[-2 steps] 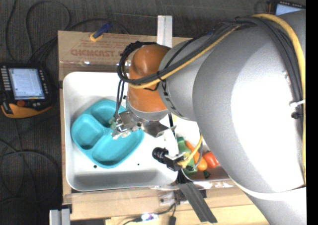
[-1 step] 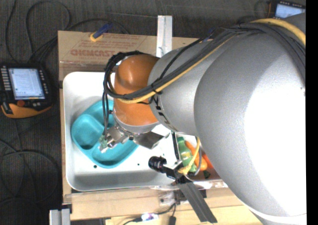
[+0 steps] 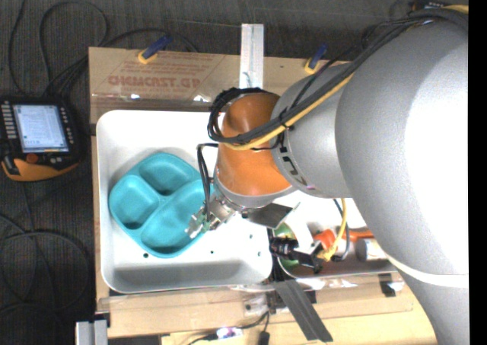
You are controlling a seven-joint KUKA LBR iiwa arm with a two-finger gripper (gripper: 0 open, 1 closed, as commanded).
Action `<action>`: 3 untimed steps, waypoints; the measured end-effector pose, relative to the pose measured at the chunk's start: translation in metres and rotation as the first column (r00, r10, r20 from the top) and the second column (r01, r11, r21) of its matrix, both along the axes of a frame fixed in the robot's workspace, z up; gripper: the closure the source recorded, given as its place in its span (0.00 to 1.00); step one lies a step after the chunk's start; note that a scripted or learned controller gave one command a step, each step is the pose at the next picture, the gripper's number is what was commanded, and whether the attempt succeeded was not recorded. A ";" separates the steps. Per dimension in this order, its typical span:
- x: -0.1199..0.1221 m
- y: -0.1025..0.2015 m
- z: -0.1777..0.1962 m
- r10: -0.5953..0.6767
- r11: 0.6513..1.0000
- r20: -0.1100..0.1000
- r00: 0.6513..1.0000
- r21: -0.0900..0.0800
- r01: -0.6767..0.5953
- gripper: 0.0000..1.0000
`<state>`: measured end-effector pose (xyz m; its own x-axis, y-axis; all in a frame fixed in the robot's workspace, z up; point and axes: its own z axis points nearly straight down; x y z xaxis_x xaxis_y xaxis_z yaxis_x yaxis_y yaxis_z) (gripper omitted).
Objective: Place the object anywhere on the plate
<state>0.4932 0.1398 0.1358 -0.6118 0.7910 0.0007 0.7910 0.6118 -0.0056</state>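
A teal plate (image 3: 152,202) with three compartments lies in the left part of the left white bin (image 3: 122,279). My gripper (image 3: 200,221) hangs low over the plate's right rim, below the orange wrist band (image 3: 247,157). A small pale green bit shows at the gripper's tip, and I cannot tell whether it is a held object. The wrist hides the bin floor right behind the gripper.
The right bin (image 3: 335,218) is mostly covered by the grey arm (image 3: 396,145). In it I see an orange object (image 3: 323,238) and a green object (image 3: 286,228) near its front. A teach pendant (image 3: 38,134) lies on the floor at the left.
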 end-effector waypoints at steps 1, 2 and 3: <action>0.066 0.030 -0.040 0.092 0.996 -0.011 0.996 -0.002 -0.092 1.00; 0.168 -0.017 -0.043 0.120 0.993 0.017 0.993 0.003 -0.120 1.00; 0.167 -0.017 -0.042 0.121 0.993 0.011 0.993 0.003 -0.121 0.00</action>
<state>0.6599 0.1224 0.0938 -0.7031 0.7111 -0.0037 0.7111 0.7031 0.0046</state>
